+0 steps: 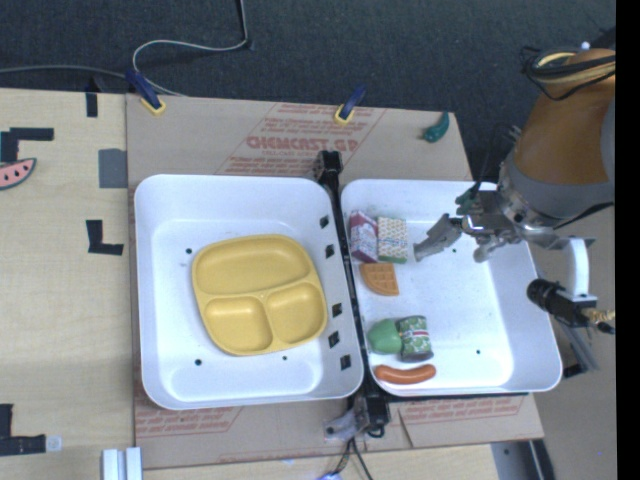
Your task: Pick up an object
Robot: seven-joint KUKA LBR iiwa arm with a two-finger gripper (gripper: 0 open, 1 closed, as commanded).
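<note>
The right bin (520, 353) holds several small items. A purple and white packet (379, 237) lies at its far left, with an orange waffle piece (380, 279) just in front of it. A green toy with a small can (401, 336) sits lower down, and a red sausage (404, 373) lies by the front wall. My gripper (451, 252) hangs over the upper middle of this bin, to the right of the packet. It is open, with nothing between its fingers (430, 242).
A yellow divided plate (260, 293) lies in the left bin (160, 268). A black divider with clips (338, 268) runs between the bins. The arm's orange band (565, 138) stands at the right. Cables lie on the dark floor behind the bench.
</note>
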